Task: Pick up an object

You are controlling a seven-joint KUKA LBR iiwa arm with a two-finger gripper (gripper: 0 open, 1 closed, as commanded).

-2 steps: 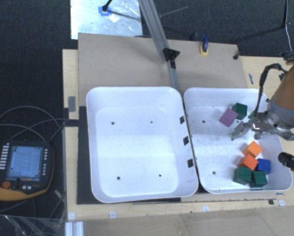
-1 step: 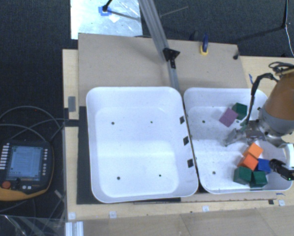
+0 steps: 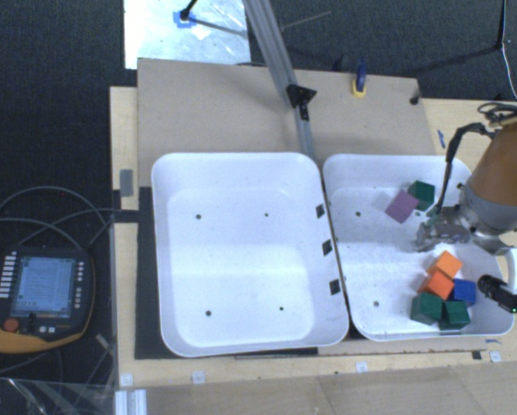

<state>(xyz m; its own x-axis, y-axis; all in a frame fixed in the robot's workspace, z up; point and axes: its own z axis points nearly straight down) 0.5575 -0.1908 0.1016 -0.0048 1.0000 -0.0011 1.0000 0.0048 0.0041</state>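
Camera view showed you the gripper (image 3: 433, 232) low in the right bin (image 3: 362, 258); whether it was open or closed couldn't be told. Matte blocks lay nearby: purple block (image 3: 402, 205) and green cube (image 3: 423, 192) beyond it, orange blocks (image 3: 443, 273) heaped toward the near wall. Smooth left bin (image 3: 241, 258) sat alongside on the cardboard bench (image 3: 215, 102).

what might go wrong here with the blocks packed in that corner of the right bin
1. The small orange, blue and dark green cubes sit touching in the right white bin's near corner, so closing on one may shove or drag its neighbours.
2. The tool hangs over bare floor between that pile and the purple block, so a straight descent would likely grasp nothing.
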